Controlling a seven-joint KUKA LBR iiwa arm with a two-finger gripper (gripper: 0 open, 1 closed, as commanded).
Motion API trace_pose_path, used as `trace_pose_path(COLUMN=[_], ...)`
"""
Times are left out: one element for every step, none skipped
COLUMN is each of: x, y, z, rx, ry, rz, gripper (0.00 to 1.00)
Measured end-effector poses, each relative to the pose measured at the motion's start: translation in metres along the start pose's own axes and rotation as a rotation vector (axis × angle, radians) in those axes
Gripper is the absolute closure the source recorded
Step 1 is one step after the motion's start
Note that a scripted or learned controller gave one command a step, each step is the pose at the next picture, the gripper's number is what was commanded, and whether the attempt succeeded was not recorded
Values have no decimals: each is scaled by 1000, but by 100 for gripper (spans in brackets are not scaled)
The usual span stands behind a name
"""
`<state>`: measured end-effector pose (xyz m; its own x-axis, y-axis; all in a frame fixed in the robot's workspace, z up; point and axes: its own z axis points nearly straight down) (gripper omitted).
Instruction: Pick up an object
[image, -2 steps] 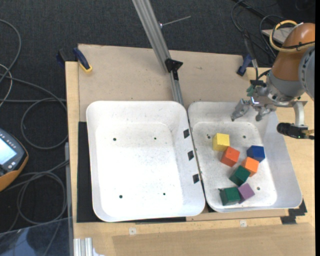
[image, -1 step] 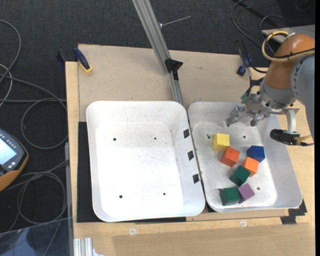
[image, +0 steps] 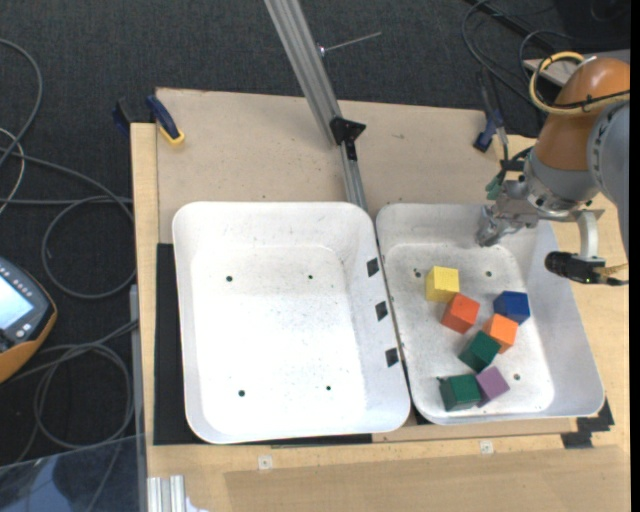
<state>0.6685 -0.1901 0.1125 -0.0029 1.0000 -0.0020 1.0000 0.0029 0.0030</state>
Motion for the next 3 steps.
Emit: trace_pose_path(x=[2, 7, 7], y=[4, -1, 1], z=[-66, -128, -184], rx=[-7, -7, -6], ry=[0, 0, 0], rz=[1, 1, 1], gripper=[100, 100, 100])
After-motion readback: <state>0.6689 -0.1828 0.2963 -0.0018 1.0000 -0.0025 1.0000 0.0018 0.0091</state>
